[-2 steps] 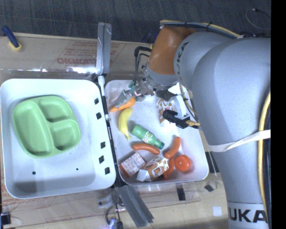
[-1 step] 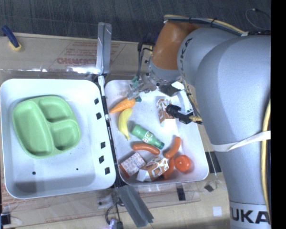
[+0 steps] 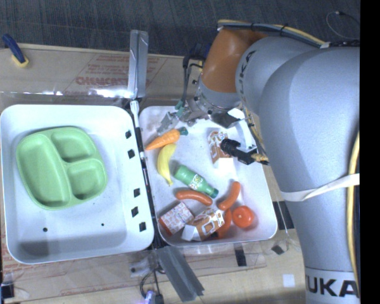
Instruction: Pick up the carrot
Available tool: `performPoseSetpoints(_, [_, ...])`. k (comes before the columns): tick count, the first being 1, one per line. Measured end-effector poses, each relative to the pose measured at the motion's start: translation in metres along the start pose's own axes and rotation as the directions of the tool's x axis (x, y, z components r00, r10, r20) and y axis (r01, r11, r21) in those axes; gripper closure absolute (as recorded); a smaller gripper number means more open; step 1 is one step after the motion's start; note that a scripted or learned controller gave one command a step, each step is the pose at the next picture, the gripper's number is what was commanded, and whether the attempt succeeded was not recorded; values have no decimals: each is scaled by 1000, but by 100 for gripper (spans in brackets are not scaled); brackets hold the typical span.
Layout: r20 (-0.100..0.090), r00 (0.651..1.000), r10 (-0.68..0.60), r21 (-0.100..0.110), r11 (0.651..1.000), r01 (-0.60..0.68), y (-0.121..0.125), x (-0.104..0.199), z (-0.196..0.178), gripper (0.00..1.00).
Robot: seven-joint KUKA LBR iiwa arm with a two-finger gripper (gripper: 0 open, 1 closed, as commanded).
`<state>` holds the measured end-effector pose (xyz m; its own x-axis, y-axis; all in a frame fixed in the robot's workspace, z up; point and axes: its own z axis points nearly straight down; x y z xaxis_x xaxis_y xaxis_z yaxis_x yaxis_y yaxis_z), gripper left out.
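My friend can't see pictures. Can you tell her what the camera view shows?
A grey robot arm's tool hovers beside a carrot in the right bin, among a banana, bottle and sausages. The left bin holds a green tray.

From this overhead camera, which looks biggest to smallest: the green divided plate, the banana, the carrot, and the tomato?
1. Green divided plate, by far the largest.
2. Banana and carrot look about alike in length; too close to rank.
3. Tomato, smallest.
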<state>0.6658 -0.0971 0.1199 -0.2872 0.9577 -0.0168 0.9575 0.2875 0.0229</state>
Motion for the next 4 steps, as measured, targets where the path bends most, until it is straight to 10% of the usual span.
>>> performPoseSetpoints(1, [-11,992,-123,3,992,123,-2,3,15,0])
performPoseSetpoints(2, [-11,992,-128,3,992,128,0,3,4,100])
performPoseSetpoints(3, [-11,992,-128,3,992,128,-1,3,4,0])
performPoseSetpoints(4, [-24,952,-304,18,952,304,-38,-16,27,0])
